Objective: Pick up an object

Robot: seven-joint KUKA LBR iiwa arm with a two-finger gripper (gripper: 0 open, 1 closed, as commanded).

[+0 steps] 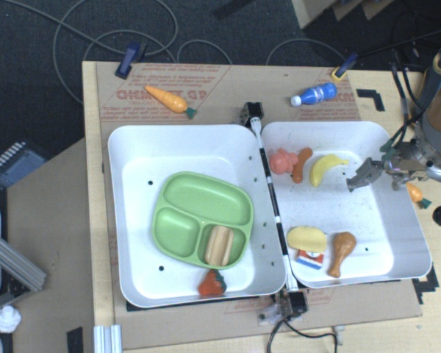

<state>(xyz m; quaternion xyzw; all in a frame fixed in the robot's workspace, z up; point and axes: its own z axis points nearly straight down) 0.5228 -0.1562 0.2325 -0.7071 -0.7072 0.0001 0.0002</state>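
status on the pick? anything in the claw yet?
Done: the claw is over the right bin, close beside the banana. In hand: nothing visible between its fingers; it hangs apart from the banana. Left: the actual grasp and lift. The banana, pink toy, drumstick and yellow piece all lie in the bin.

Red printed lettering runs across the cardboard sheet (206, 87) behind the bins (partly covered by a toy carrot (169, 99)); it is too faint to read with certainty.
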